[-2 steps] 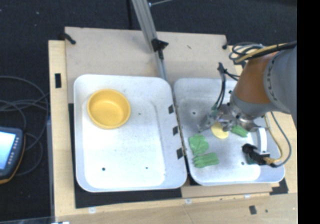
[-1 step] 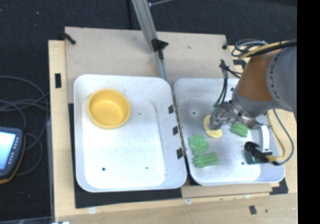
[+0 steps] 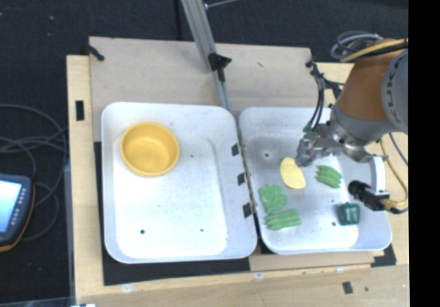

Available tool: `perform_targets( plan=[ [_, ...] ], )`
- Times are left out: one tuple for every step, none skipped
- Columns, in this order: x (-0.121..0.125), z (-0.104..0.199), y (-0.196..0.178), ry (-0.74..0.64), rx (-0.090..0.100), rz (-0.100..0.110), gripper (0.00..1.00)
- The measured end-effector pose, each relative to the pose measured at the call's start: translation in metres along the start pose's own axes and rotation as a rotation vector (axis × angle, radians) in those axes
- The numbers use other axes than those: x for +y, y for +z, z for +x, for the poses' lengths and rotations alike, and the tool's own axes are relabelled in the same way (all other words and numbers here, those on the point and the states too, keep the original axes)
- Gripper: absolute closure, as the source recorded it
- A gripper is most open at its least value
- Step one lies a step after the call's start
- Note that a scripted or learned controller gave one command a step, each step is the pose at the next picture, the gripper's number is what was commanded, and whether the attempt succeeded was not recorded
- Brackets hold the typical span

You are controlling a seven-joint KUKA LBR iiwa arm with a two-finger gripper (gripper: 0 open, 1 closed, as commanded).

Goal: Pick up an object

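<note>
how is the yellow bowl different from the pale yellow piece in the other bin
The yellow bowl is a deep orange-yellow; the pale yellow piece is lighter, lemon-toned. The bowl is round, hollow and clearly larger; the piece is a small solid oval. The bowl sits alone in the left bin; the piece lies among green items in the right bin.

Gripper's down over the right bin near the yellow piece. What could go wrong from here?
1. The gripper sits just above-right of the yellow piece, not centred on it, so a descent may only nudge it aside.
2. Green items crowd that bin: one right of the yellow piece, two below-left. A push could shove pieces together.
3. The arm hides its own fingers from the camera, so a failed grasp may be hard to spot.
</note>
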State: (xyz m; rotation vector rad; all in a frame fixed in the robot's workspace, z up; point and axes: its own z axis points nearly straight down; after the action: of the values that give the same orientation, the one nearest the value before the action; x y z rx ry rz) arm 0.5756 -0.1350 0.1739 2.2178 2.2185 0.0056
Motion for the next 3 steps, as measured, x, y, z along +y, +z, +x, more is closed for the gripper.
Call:
perform_targets(
  plan=[
    [0.001,-0.001,-0.032,0.000,0.000,0.002,1.00],
    [0.012,0.055,-0.044,-0.004,0.002,0.004,1.00],
    [0.028,0.100,-0.057,-0.004,0.002,0.004,1.00]
  ],
)
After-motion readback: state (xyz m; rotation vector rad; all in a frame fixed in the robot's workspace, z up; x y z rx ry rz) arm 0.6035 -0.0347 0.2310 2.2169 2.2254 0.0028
